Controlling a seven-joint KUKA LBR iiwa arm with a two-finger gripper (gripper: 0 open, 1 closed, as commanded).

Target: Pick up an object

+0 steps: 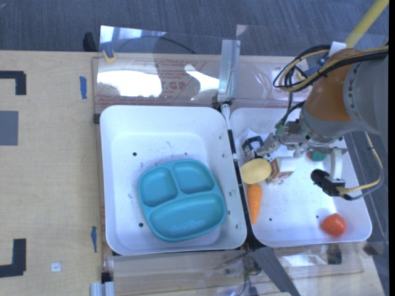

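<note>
The yellow ball (255, 170), maybe a lemon, lies in the right bin (290, 227), close to the wall it shares with the left bin (117, 165). It looks like the nearest thing to grab. It rests on the floor of the bin, so I think the job of picking something up is not done yet; the grab and the lift are both left to do.

The pincer (266, 145) hangs just above and a little to the right of the ball, very near it. I cannot tell if it is open or closed, and nothing shows inside it.

A carrot (253, 203) lies just below the ball, along the same wall. A small brown and white thing (280, 176) sits right beside the ball. A red tomato (334, 224) sits far off in the bin's corner. A blue plate (181, 198) lies in the left bin.
</note>
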